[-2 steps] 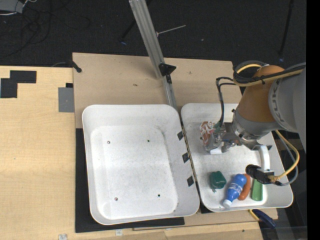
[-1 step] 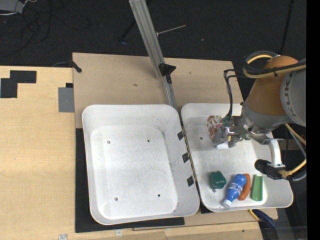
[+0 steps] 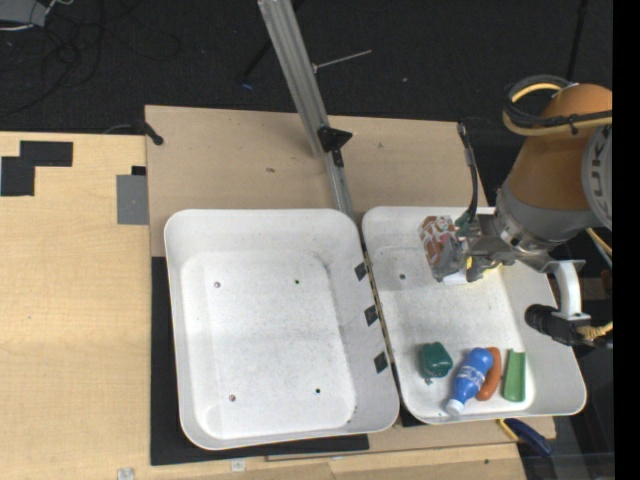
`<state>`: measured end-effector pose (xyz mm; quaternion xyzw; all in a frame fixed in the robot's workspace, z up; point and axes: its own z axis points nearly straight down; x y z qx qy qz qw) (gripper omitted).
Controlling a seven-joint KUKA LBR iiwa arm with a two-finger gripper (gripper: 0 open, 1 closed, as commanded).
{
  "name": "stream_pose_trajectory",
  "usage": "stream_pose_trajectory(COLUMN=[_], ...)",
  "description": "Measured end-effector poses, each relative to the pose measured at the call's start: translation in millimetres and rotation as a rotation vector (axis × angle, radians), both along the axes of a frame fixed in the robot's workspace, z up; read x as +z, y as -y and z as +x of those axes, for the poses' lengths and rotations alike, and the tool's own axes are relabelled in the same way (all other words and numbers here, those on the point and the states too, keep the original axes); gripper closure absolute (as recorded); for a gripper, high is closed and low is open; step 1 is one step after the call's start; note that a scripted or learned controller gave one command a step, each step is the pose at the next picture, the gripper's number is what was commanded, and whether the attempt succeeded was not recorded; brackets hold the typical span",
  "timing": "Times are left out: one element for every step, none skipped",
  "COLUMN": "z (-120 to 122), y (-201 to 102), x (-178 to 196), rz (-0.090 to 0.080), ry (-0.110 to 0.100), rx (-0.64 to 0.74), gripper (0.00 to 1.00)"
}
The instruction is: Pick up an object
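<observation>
Nearest the camera, along the front wall of the right bin [image 3: 560, 393]: a blue bottle with white cap [image 3: 470, 378], lying tilted, cap toward the front rim. Touching its right side, an orange item [image 3: 490, 371], partly hidden by the bottle. Just right of that, a green oblong piece [image 3: 514, 376], upright along its length. Left of the bottle, apart from it, a dark green blocky object [image 3: 433, 360].

Farther back in the same bin, near its rear wall: a crumpled red-and-white packet [image 3: 437, 241], seen directly left of the gripper [image 3: 463, 253]. Packet pressed against the gripper's tip, but could not tell whether caught between the fingers or merely beside them; finger spacing not resolvable. Could not tell either whether packet rested on the bin floor or was raised.

Grey arm with orange band [image 3: 555, 163] entered over the right bin's right rear corner, wrist pointing left.

Left of the right bin, touching it along a shared edge: left bin [image 3: 200, 238]. Behind the bins' junction, a slanted aluminium rail [image 3: 300, 78] rose toward the rear.
</observation>
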<state>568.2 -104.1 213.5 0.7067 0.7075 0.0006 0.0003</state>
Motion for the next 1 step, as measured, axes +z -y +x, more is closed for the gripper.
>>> stream_pose_trajectory(z=[0.2], y=[1.1], x=[15.1], rz=[0.000], ry=[-0.002], rx=[0.000], gripper=[1.00])
